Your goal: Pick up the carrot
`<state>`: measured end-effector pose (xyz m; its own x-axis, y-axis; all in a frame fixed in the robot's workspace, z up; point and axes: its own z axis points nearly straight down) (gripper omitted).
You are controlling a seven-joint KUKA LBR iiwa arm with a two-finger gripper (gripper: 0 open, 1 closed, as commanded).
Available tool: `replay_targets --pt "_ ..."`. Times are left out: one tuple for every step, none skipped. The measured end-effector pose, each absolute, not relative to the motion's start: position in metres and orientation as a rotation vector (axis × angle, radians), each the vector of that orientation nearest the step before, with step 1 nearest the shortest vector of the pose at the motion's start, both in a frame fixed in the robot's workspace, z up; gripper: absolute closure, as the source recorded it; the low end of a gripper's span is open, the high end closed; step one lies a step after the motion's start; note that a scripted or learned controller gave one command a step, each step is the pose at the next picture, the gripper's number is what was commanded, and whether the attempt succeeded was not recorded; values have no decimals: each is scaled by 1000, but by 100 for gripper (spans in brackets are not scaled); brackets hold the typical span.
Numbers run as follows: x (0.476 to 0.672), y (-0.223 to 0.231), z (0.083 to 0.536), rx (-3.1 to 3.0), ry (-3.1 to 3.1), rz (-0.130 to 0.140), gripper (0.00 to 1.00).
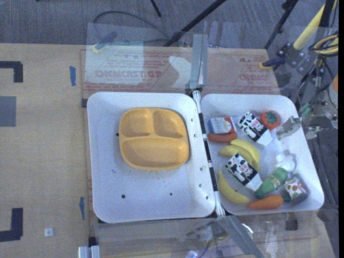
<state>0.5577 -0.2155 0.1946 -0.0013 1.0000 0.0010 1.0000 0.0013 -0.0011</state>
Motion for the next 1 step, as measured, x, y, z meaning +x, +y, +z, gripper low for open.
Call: replay_targets --pt "543 -178 196 -2434 -1979 2 0"
